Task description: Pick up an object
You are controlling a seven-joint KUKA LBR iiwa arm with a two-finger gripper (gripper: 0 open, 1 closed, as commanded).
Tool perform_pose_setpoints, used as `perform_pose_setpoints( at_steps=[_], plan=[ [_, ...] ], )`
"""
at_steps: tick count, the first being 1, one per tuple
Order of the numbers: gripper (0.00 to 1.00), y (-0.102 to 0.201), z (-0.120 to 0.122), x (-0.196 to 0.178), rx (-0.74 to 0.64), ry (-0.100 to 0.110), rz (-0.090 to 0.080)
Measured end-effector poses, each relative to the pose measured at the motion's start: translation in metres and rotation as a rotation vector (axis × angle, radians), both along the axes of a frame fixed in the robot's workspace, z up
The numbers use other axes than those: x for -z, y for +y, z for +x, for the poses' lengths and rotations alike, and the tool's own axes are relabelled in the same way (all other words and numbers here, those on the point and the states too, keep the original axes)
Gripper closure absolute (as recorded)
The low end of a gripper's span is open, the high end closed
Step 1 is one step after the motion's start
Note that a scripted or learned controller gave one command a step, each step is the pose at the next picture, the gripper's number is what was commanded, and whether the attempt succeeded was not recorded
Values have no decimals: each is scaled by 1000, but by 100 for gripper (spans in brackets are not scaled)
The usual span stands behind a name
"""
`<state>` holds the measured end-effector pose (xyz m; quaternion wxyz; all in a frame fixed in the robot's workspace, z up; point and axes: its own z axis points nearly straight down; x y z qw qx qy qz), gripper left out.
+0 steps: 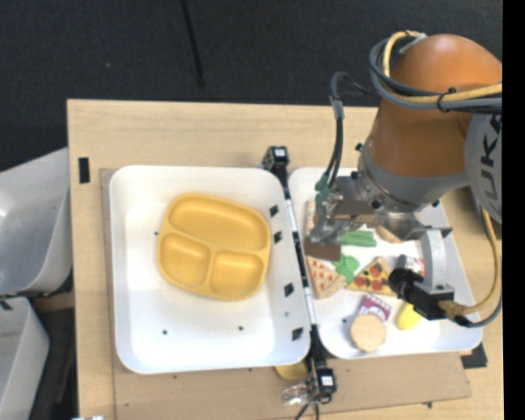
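Observation:
The arm's orange band and grey wrist hang over the right bin point(455, 335). My gripper point(325, 226) is low at that bin's left side, near the divider. Right beneath and beside it lie a brown piece point(322, 250), a green toy point(357, 238) and a pizza slice point(322, 280). A second pizza slice point(374, 275), a purple-and-white packet point(375, 305), a round tan disc point(367, 332) and a yellow piece point(407, 318) lie nearer the front. The view does not show anything held between the fingers.
The left bin point(140, 322) holds a yellow three-compartment plate point(214, 246). Black clips point(276, 157) mark the divider between the bins. A black connector and cable point(424, 297) cross the right bin. White containers point(22, 226) stand off the bench's left side.

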<state>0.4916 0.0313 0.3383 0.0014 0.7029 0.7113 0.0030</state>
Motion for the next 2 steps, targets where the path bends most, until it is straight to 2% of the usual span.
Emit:
perform_pose_setpoints(
  at_steps=[1, 2],
  plan=[
    [100, 22, -1, -54, 5, 6, -3],
    [100, 16, -1, -109, 6, 5, -3]
  ],
)
